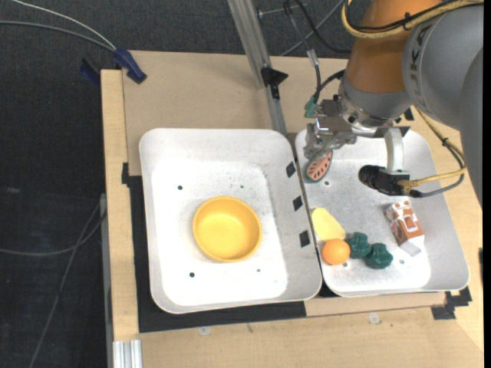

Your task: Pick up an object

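Note:
My gripper [320, 153] hangs over the far left part of the right bin [437, 263], shut on a small pink-red flat thing [318, 167] that dangles between its fingers above the bin floor. Below it in the same bin lie a pale yellow wedge [327, 222], an orange ball [335, 251] and a dark green lumpy toy [370, 251]. A small orange and white box [404, 223] lies toward the bin's right side.
The left bin [169, 159] holds a yellow bowl [225, 228] near its middle. A slanted metal pole [253, 44] rises at the back between the bins. Black clips [298, 203] mark the divide between the bins.

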Tool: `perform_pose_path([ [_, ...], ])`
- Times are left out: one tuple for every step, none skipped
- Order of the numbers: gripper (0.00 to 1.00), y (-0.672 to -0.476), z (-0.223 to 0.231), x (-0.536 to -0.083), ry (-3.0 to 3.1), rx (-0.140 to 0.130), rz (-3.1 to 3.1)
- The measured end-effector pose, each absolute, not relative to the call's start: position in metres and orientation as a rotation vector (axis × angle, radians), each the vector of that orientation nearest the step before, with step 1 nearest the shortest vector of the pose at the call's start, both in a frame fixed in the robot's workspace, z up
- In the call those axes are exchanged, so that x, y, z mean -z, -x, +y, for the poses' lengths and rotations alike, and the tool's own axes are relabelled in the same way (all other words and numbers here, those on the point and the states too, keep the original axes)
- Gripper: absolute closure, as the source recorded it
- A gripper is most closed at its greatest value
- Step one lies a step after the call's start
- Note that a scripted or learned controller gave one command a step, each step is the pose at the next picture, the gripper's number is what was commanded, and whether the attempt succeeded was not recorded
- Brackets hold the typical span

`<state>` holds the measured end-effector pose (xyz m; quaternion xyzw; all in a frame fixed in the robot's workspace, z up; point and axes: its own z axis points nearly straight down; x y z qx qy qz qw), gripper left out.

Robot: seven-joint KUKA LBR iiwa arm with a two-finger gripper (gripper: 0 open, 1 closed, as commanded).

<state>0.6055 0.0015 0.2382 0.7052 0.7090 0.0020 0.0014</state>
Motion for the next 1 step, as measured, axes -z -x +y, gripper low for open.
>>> perform_pose_path([
  [1.00, -0.6320, 0.0603, -0.2330, -2.214, -0.006, 2.229],
])
